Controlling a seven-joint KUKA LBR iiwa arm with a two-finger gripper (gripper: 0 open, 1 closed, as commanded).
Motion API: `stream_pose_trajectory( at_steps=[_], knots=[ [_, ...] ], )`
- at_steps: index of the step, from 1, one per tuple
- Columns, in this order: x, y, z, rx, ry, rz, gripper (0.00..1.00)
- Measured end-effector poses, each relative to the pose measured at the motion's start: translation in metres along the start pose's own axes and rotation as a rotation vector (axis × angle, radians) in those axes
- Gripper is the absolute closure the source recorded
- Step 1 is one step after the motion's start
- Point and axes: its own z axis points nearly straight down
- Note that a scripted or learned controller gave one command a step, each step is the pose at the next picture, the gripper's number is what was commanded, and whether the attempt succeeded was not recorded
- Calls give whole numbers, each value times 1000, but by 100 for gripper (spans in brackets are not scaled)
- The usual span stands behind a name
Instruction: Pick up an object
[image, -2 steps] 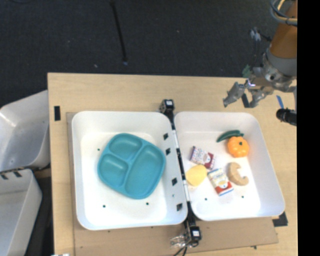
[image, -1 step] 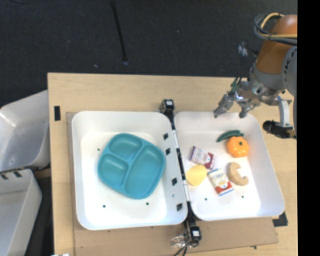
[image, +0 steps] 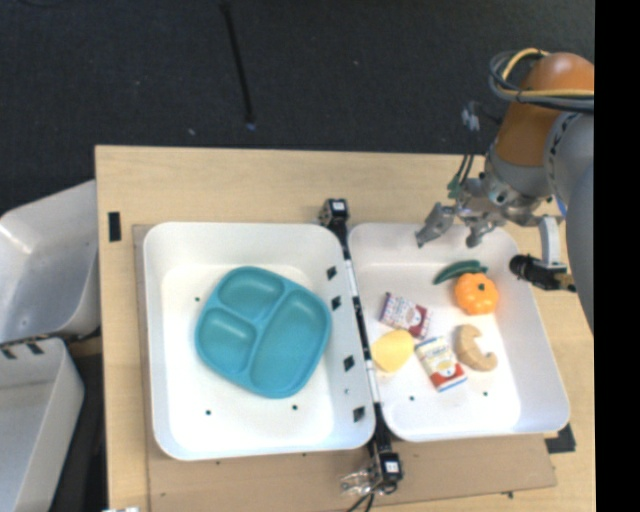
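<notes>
1. The gripper (image: 455, 228) hangs over the right bin's (image: 530, 400) far edge, fingers spread, holding nothing.
2. In that bin lie a pumpkin (image: 475, 293), lemon (image: 392, 351), carton (image: 440, 362), packet (image: 404, 313) and what may be a bagel piece (image: 475, 347).
3. A blue plate (image: 263, 331) sits in the left bin (image: 170, 420).

Pale wooden bench (image: 250, 185) on dark carpet-like floor (image: 200, 70), white furniture, perhaps a chair (image: 45, 265), at left.

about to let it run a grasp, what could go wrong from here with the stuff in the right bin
1. The orange pumpkin and green pepper touch, so a descent there may pinch both or knock one away.
2. The yellow lemon sits near the divider wall; the end effector could hit the wall.
3. The carton and croissant lie close together, leaving little finger room.
</notes>
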Motion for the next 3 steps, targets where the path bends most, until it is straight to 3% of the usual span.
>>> stream_pose_trajectory(
  at_steps=[1, 2, 3],
  knots=[
    [1, 2, 41, -1, 0, -1, 0],
    [-1, 3, 27, -7, -4, -4, 100],
    [-5, 0, -37, -8, 0, 4, 100]
  ],
)
